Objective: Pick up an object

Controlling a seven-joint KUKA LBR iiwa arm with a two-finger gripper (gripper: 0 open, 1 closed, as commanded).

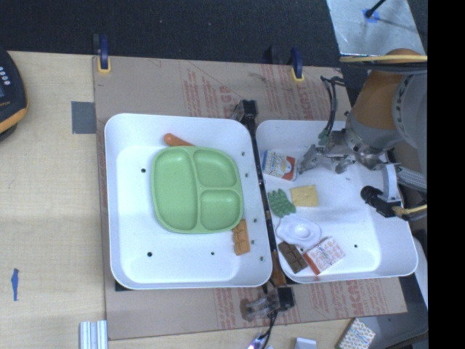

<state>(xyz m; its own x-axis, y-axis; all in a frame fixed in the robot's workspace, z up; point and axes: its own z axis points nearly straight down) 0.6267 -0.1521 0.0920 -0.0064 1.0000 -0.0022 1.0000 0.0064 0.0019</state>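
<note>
I see the gripper [325, 156] low over the right bin [378, 264], near its back edge and just right of the carton [278, 164], but its fingers blur into the wrist hardware and I cannot tell how far apart they are. The arm [385, 97] is cut off at the right. Below the gripper lie a yellow block [304, 195], a green piece [280, 203], a white cup [298, 232] and a packet [325, 254]; a carrot [176, 140] is half hidden behind the green tray [197, 189] in the left bin [127, 260].

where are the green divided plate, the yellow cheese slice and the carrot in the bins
green divided plate [196, 189], camera view, on the ridge where its three compartments meet
yellow cheese slice [304, 195], camera view, on the middle of its flat top
carrot [176, 140], camera view, on the middle of its orange body
</note>
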